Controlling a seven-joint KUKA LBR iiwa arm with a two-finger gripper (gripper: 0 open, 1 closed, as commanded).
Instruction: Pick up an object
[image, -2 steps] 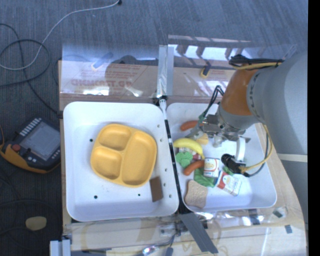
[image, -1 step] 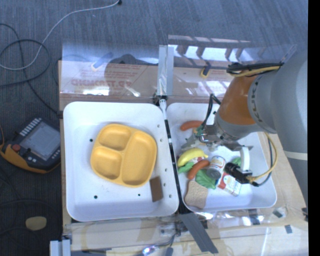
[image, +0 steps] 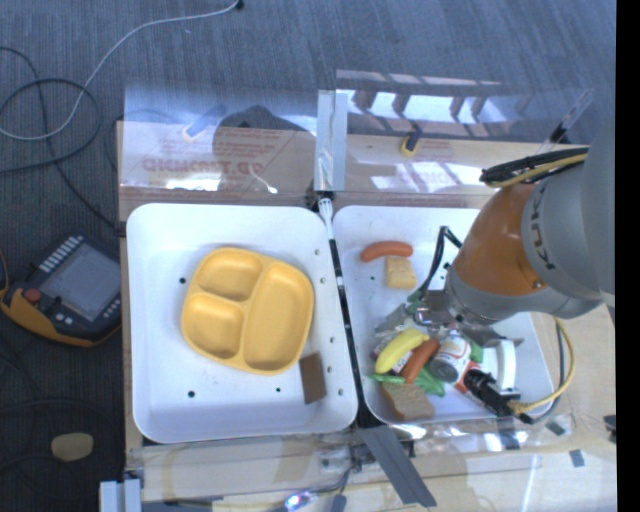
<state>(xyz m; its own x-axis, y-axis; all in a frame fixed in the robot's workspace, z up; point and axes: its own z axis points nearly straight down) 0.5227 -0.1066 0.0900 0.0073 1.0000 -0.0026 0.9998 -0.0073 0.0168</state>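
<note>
Tool (image: 432, 318) hung over right bin (image: 365, 400), grip state unclear; banana (image: 398, 349) just below-left, long axis diagonal.

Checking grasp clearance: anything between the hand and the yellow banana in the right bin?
Nothing visible stands between them. The hand sits just above the yellow toy banana, which lies in a tight pile with an orange carrot, green piece and brown bread slice touching it.
</note>
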